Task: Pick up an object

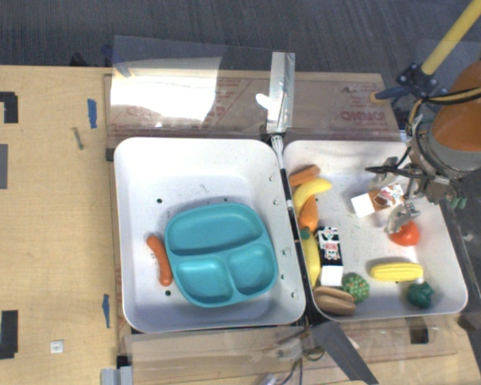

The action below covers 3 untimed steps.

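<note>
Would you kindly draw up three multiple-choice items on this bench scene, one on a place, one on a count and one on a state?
1. Where does the teal plastic divided plate lie?
A. in the left white bin
B. in the right white bin
C. on the brown bench top

2. How many compartments does that plate have?
A. two
B. three
C. five

3. How does the long orange toy sausage in the left bin stand to the plate?
A. on top of it
B. beside its left edge, on the bin floor
C. under it

Answers:
1 A, the plate sits in the bin on the left of the camera view.
2 B, one wide section above two smaller ones.
3 B, the sausage lies flat just left of the plate rim.

The claw hangs over the right bin near a red round toy.
</note>
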Motion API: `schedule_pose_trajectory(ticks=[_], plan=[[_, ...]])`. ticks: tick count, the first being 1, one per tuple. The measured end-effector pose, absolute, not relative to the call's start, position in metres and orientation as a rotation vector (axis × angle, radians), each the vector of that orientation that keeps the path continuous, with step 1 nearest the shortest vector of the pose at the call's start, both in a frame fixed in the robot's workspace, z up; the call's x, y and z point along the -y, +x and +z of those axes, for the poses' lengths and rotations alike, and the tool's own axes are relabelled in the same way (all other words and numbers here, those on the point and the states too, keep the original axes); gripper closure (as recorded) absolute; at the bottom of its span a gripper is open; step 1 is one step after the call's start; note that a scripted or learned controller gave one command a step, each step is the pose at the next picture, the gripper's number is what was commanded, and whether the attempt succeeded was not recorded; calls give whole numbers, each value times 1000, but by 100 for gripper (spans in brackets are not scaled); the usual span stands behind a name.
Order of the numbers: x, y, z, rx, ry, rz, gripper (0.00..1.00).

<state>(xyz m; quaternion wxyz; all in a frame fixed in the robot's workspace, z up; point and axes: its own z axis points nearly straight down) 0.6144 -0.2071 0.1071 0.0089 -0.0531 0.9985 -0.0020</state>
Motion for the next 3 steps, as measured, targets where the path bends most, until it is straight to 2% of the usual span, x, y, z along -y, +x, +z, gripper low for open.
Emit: schedule_pose_trajectory(ticks=[1, 2, 3], plan=[[161, 624, 88, -3132, -30, 0, 0], [215, 546, 96, -3137, 1, -4, 0], [202, 579, 89, -3130, 35, -3, 0]])
